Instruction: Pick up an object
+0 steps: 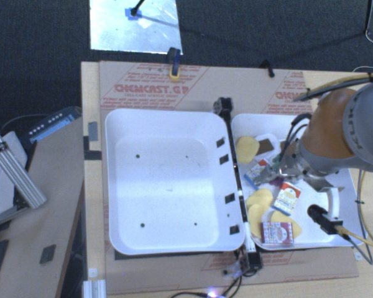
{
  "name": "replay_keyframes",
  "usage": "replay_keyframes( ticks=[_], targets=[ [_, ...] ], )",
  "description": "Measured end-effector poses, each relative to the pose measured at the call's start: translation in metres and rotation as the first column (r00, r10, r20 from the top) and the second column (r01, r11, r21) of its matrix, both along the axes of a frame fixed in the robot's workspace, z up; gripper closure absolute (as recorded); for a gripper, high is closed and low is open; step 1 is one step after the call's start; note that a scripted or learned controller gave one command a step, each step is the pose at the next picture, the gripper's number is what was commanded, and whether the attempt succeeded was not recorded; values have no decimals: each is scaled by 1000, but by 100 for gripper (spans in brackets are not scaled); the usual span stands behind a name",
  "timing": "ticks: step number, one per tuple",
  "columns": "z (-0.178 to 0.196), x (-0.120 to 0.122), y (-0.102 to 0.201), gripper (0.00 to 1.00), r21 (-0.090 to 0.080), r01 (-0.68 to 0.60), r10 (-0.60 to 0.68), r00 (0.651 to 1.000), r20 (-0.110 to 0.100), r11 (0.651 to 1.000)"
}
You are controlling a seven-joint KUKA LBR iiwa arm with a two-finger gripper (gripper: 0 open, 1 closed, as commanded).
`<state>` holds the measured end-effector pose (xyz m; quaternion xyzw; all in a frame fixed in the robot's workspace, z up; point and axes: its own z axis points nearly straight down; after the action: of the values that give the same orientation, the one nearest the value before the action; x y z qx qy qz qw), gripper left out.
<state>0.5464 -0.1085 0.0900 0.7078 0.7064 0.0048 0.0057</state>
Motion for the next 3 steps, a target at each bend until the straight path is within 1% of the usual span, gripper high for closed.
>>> replay_keyframes(
  ticks=[1,2,3],
  targets=[
    [11,1,2,100,1,-4,4,1000,-1,1000],
    [1,-42,19,100,-8,-1,1,1000,14,1000],
    [102,55,106,100,4,-17,17,1000,6,1000]
  ],
)
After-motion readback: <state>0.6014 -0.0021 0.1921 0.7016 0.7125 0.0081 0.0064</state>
